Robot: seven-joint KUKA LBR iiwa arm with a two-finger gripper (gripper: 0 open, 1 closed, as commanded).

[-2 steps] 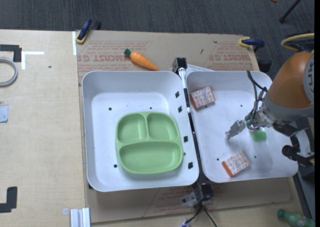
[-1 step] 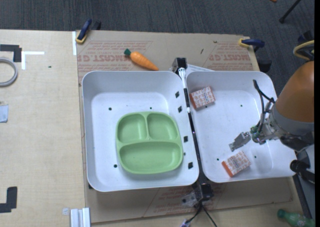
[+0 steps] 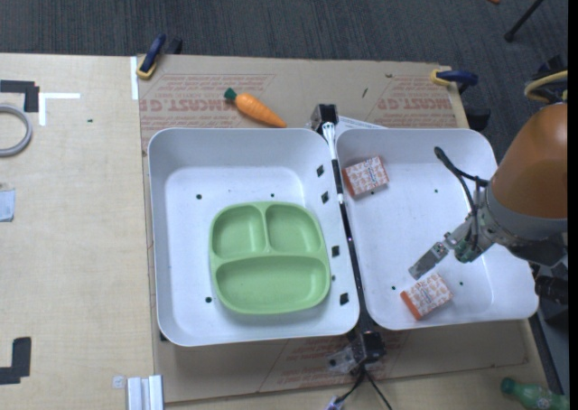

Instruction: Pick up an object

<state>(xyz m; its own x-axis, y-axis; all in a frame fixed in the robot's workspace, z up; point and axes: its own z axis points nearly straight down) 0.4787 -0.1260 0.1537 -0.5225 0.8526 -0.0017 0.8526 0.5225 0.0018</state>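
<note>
Gripper hovers just above the lower snack box in the right bin, opening unclear.

The cardboard sheet under the bins bears red upside-down print, seemingly "ALMOST", otherwise too blurred.

The arm runs off the frame at three o'clock, a green bottle is cropped at five o'clock, and print on the two small boxes is too small to read.
</note>
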